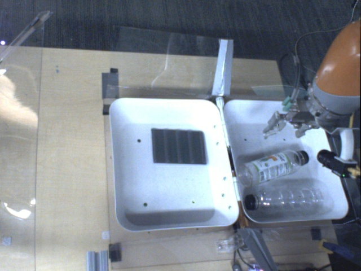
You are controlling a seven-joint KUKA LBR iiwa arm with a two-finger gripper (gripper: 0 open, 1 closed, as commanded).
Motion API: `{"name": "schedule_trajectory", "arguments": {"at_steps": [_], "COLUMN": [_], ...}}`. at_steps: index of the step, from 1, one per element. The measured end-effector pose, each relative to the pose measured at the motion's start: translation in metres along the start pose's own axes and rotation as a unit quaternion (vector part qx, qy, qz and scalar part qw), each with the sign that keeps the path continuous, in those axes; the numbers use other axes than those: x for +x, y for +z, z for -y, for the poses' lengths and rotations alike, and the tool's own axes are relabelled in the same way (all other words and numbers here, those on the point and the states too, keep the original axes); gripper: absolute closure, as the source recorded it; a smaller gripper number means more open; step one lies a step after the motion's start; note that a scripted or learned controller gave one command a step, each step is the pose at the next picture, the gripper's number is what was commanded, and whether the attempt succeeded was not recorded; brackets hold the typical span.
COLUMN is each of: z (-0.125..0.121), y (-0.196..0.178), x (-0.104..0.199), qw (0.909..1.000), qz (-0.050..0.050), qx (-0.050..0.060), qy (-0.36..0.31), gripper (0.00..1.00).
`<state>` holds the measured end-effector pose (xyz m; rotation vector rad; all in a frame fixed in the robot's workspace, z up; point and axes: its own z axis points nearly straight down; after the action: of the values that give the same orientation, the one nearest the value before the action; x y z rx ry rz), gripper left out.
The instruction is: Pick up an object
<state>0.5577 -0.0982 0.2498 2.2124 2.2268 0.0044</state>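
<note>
Two clear plastic bottles lie on their sides in the right bin (242,123). One bottle (274,166) has a white and green label, and its black cap points to the right. The other, unlabelled bottle (289,199) lies nearer the front wall with its black cap to the left. My gripper (286,129) hangs over the back part of this bin, above and behind the labelled bottle. Its fingers are spread open with nothing between them.
The left bin (130,168) holds a dark ribbed rectangular pad (179,146) near its middle. A metal divider strip (223,66) rises behind the seam between the bins. A black fitting (333,162) on the arm sticks out over the right bin's right edge.
</note>
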Motion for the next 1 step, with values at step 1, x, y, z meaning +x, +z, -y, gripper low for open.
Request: {"name": "schedule_trajectory", "arguments": {"at_steps": [1], "z": [0.0117], "y": [0.0741], "x": [-0.0495], "qw": [0.9994], "qz": [0.000], "qx": [0.000], "qy": [-0.035], "gripper": [0.00]}}
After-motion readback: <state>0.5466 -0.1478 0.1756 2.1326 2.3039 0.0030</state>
